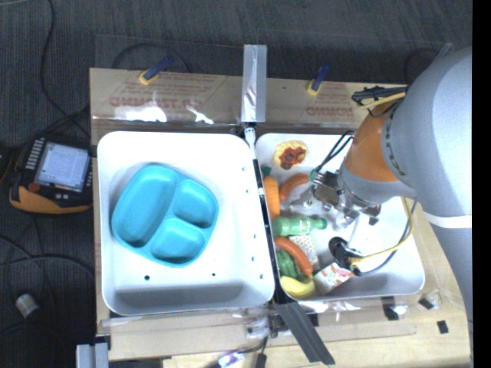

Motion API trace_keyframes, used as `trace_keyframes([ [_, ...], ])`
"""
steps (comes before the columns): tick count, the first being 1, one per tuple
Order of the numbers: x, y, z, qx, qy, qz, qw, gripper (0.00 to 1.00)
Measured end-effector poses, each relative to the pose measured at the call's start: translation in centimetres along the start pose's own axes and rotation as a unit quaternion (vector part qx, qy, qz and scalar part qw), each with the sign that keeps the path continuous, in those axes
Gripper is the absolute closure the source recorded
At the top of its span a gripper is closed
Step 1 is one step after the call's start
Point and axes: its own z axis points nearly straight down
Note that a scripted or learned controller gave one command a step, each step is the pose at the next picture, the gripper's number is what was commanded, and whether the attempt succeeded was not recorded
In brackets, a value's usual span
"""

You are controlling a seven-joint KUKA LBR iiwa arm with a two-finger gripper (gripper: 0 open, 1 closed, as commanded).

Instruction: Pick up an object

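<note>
The tool [331,205] is hanging low in the right bin [399,271] over crowded toy food [295,225]; its state cannot be told. Risk — the tight pile is inviting a glancing miss or double pick. The tabletop [184,98] is standing on dark carpet [46,52] — cables are trailing nearby.

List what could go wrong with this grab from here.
1. The toy food is packed along the right bin's left wall: the green bottle lies against the carrot and other pieces, so the gripper may nudge neighbours or pinch two at once.
2. The yellow cable loops low over the right bin and could snag on items.
3. The banana sits against the bin's front wall, leaving little room around it.
</note>
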Motion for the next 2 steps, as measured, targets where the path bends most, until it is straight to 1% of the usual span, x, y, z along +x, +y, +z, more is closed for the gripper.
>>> trace_keyframes([
  [1,0.2,0.0,-0.8,0.002,0.001,-0.001,1.0,1.0],
  [2,7.9,0.0,-10.0,-0.006,-0.001,-0.125,0.9922,1.0],
])
